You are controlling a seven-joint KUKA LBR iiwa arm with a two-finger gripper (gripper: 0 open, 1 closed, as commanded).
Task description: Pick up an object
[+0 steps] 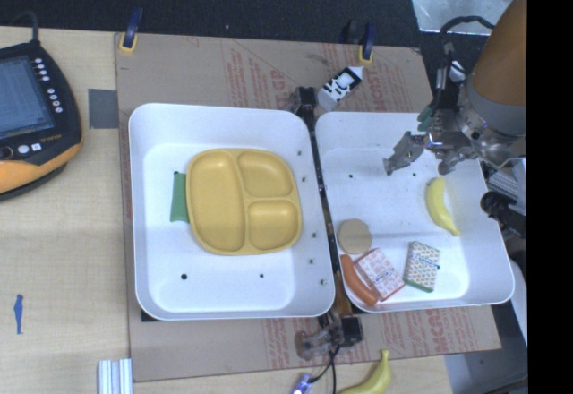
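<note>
Nothing had been lifted: the tool (423, 153) was held spread and unladen over the right bin (376, 137), near the banana (440, 205).

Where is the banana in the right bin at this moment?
The banana lies in the right bin, near its right wall, just below the gripper and above the green patterned packet.

**Occluded and cropped items**

You see the flat green block (178, 197) only as a strip; the yellow compartment tray (243, 201) covers the rest. The orange oblong object (354, 286) lies partly under the red-patterned packet (379, 272). The second yellow banana (371, 376) and the grey-and-orange handheld pendant (31, 119) are cropped by the frame edges.
</note>
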